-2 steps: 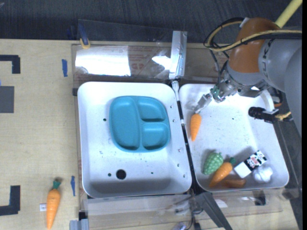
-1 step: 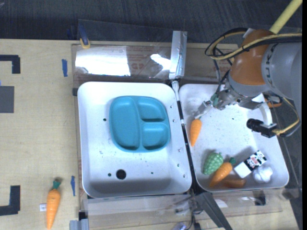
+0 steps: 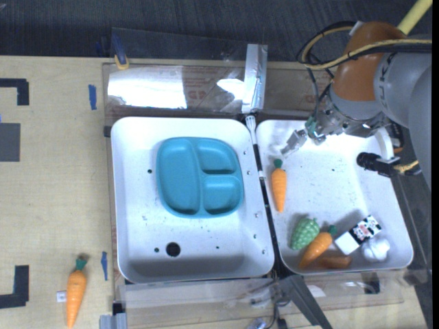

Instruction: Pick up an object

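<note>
My gripper (image 3: 297,142) hangs over the back left part of the right bin (image 3: 384,184), at the end of the grey arm with its orange band (image 3: 363,60). Just below and left of it an orange carrot with a green top (image 3: 278,187) lies along the bin's left wall, apart from the gripper. At the bin's front lie a green knobbly toy (image 3: 302,233), a second carrot (image 3: 317,247), a brown piece (image 3: 334,260), a black-and-white toy (image 3: 365,229) and a white lump (image 3: 376,251).
The left bin (image 3: 130,204) holds a blue divided plate (image 3: 200,176) and a small black disc (image 3: 173,249). Another carrot (image 3: 75,290) lies on the wooden bench at the front left. A clear plastic sheet (image 3: 185,88) stands behind the bins.
</note>
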You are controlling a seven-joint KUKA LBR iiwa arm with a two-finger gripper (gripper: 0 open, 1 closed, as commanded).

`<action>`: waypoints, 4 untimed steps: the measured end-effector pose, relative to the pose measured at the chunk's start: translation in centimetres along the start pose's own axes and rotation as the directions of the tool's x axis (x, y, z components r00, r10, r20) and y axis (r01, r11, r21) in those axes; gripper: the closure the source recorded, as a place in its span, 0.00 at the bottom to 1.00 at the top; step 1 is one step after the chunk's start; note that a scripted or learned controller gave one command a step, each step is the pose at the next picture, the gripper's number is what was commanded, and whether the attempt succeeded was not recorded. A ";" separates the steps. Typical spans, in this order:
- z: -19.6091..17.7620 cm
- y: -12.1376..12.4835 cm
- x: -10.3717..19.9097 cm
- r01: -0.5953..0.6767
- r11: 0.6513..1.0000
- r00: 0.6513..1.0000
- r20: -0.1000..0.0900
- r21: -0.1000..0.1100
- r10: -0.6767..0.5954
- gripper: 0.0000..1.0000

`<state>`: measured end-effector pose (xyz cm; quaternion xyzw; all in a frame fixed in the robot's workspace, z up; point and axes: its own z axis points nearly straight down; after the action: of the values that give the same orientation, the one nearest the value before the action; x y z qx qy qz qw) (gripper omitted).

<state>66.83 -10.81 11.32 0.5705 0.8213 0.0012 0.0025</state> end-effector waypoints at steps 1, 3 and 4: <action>2.0 0.2 0.4 -0.003 1.000 1.000 0.002 0.004 0.003 0.00; 2.5 -15.3 4.7 -0.111 0.994 0.994 -0.001 0.002 0.111 0.00; -4.1 -7.8 1.9 -0.230 0.973 0.973 0.000 0.000 0.230 0.00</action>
<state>58.85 -11.70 15.42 0.6617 0.7497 0.0016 0.0025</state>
